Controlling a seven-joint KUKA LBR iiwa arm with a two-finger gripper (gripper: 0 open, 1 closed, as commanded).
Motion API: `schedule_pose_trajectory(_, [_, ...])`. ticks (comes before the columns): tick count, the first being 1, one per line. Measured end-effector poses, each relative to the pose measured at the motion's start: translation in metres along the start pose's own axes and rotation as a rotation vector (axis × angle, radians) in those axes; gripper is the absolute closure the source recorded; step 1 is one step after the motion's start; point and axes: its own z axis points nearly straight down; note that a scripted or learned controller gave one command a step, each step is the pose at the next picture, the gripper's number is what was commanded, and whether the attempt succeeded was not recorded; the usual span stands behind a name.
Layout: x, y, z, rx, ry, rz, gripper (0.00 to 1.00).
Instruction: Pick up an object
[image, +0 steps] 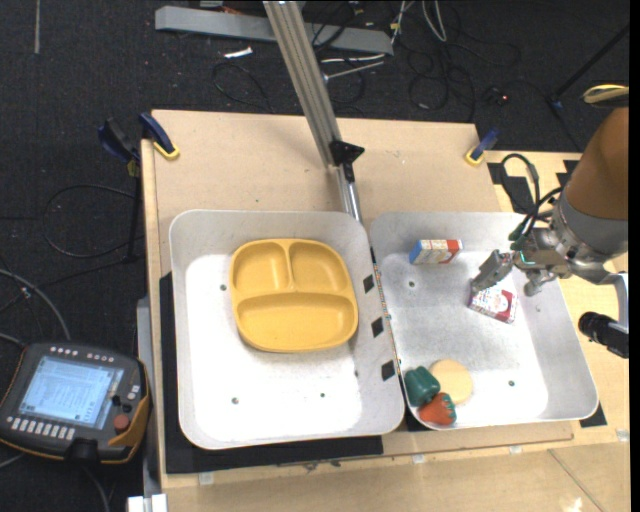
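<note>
**Tool spread open above a red packet in the right bin**

The tool (517, 270) hangs over the right bin (560, 395), near its right-hand wall, with its two fingers (493, 268) spread apart and nothing between them. The arm (600, 190), grey with an orange upper part, comes in from the right edge.

Just below the fingers lies a packet (496, 303), red and white, flat on the bin floor and tilted a little. Whether the fingers touch it cannot be told; it lies under the gap rather than inside it.

Toward the far wall of the same bin lies a box (436, 250), white with red and blue ends, on its long side. In the near left corner sit a green block (421, 382), a red piece (437, 409) and a pale disc (453, 379), all touching or nearly so.

The left bin (200, 400) holds a yellow tray (294, 294) with three compartments, lying flat near the middle.

Both bins rest on the table (250, 160). A metal pole (312, 85) slants up from between the bins' far edges. A pendant (70, 397) with a lit screen lies on the floor at lower left.
</note>
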Motion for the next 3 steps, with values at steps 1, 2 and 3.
schedule_pose_trajectory(1, [0.0, 0.0, 0.0, 0.0, 0.0, 0.001, 0.0])
schedule_pose_trajectory(2, [0.0, 0.002, 0.043, 0.003, 0.0, 0.002, 0.0])
schedule_pose_trajectory(3, [0.002, 0.0, 0.087, 0.003, 0.0, 0.002, 0.0])
